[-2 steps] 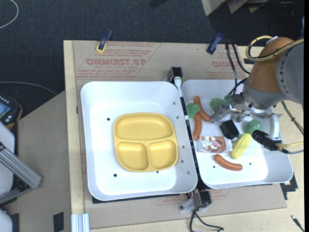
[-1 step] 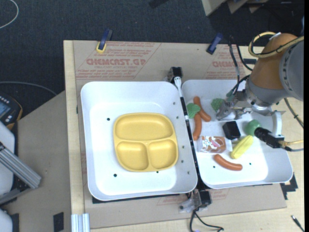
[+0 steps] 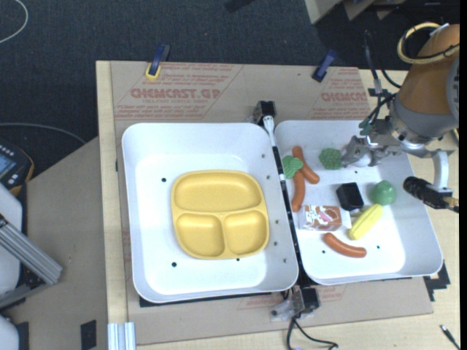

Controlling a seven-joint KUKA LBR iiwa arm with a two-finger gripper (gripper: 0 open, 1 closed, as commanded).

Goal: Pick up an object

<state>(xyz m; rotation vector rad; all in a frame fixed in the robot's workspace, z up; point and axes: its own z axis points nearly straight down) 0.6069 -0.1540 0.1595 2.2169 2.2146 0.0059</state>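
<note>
Objects for picking lie scattered in the right bin (image 3: 419,250), in the right half of the frame: a green broccoli piece (image 3: 330,157) near the bin's upper middle, two orange sausages (image 3: 304,164) and a green leafy piece (image 3: 292,167) at its left side, a black block (image 3: 349,195) in the middle, a green ball (image 3: 384,192) to its right, a yellow corn cob (image 3: 365,221) below that, a red-and-white wrapped item (image 3: 322,216), and another sausage (image 3: 344,246) lowest. The gripper (image 3: 363,149) hangs at the bin's upper part, just right of the broccoli; whether its jaws are open or closed cannot be told. The left bin (image 3: 139,195) holds a yellow divided tray (image 3: 219,214).
</note>
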